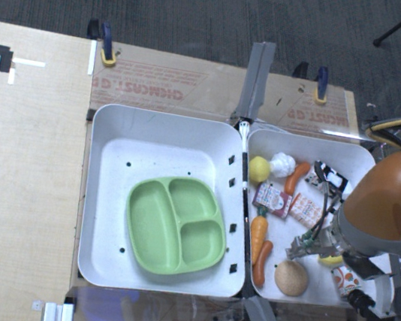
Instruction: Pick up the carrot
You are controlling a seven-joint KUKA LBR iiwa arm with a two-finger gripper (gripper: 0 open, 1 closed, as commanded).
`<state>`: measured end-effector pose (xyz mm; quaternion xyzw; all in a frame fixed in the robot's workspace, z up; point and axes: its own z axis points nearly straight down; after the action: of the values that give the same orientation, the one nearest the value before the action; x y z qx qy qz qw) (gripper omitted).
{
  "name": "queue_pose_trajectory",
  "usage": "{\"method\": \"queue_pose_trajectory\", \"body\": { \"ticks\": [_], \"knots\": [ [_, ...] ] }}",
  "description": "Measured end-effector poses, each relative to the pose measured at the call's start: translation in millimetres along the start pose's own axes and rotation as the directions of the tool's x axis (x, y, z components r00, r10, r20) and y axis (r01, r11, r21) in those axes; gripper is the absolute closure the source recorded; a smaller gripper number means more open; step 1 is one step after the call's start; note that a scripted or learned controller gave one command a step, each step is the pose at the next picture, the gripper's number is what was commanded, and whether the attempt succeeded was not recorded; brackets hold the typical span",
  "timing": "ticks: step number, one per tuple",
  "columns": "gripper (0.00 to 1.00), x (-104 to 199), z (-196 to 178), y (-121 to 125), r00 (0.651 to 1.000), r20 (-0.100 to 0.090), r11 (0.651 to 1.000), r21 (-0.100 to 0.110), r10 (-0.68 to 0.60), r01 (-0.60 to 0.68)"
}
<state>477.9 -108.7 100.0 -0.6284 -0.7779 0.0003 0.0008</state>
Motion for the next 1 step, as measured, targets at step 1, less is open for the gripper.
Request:
{"method": "queue_pose_trajectory", "body": {
  "ticks": [1],
  "knots": [
    [1.00,37.7,-91.0,8.2,0.950,0.002,0.950,-0.001,0.314,-0.314]
  ]
}}
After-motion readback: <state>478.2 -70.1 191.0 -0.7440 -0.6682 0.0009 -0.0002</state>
